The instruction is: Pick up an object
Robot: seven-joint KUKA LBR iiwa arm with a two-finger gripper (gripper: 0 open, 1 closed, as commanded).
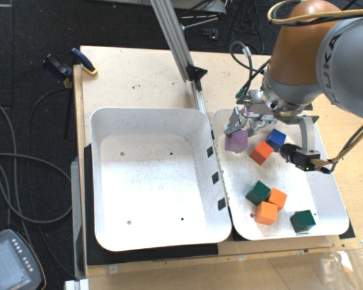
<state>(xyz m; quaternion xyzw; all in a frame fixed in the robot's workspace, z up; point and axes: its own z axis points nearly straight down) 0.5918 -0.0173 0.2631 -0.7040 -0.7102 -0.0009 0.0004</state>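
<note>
Tool [237,127] over right bin [327,186], purple block [236,141] at its tips.
Grip state: cannot tell. Orange cube [261,152] and blue cube [276,138] sit just beside it, crowding the approach.

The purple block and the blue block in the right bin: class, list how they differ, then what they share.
The purple block sits right under the gripper by the bin's left wall; the blue block lies farther right, beside an orange block. Purple looks paler and larger; blue is darker and partly hidden by the arm. Both are cubes in the right bin.

Grey arm [327,47] reaching from right, pincer [237,127] pointed down.
</note>
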